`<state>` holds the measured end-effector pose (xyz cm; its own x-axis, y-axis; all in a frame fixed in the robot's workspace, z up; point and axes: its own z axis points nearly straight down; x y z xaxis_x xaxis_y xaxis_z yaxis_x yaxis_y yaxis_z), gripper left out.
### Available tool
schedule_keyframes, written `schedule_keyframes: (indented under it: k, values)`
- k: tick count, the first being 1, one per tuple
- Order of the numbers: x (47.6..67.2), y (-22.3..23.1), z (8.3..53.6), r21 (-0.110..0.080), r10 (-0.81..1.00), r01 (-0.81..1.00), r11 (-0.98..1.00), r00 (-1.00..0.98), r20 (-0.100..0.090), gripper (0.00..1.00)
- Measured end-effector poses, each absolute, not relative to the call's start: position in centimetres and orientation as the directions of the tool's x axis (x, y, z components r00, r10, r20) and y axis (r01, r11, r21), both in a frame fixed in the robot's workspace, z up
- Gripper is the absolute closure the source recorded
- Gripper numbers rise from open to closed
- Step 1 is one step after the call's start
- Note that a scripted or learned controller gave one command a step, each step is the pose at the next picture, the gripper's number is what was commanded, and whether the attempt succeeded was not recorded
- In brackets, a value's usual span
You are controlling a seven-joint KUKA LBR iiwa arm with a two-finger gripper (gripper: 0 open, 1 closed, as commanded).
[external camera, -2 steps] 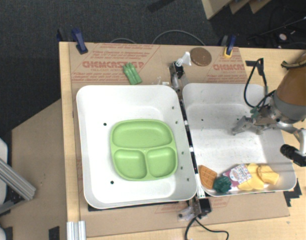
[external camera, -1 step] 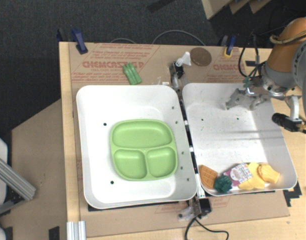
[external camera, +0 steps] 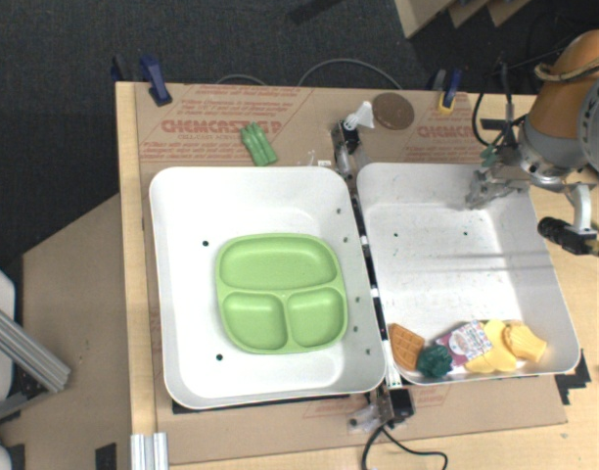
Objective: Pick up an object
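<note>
Several small objects lie along the near edge of the right bin [external camera: 427,233]: a tan waffle-like piece [external camera: 406,346], a dark green lump [external camera: 436,361], a pink and white packet [external camera: 468,341] and yellow pieces [external camera: 510,347]. My gripper [external camera: 483,191] hangs over the far right corner of that bin, well away from the objects, with nothing seen in it. The grey arm with its orange band [external camera: 577,59] comes in from the upper right.
The left bin [external camera: 182,213] holds a green divided plate [external camera: 280,292]. Behind the bins on the cardboard lie a green clip [external camera: 259,145] and a brown disc [external camera: 392,112]. Blue clamps [external camera: 158,81] stand at the back edge.
</note>
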<state>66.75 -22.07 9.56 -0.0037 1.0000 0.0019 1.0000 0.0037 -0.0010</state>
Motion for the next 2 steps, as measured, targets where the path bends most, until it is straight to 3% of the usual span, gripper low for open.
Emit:
schedule_keyframes:
  k: [1,2]
  values:
    - [63.9,-20.6,15.0,0.000,1.000,1.000,-0.001,0.001,0.001,1.00]
    - [53.8,-19.0,11.0,-0.011,1.000,1.000,-0.003,0.003,0.004,1.00]
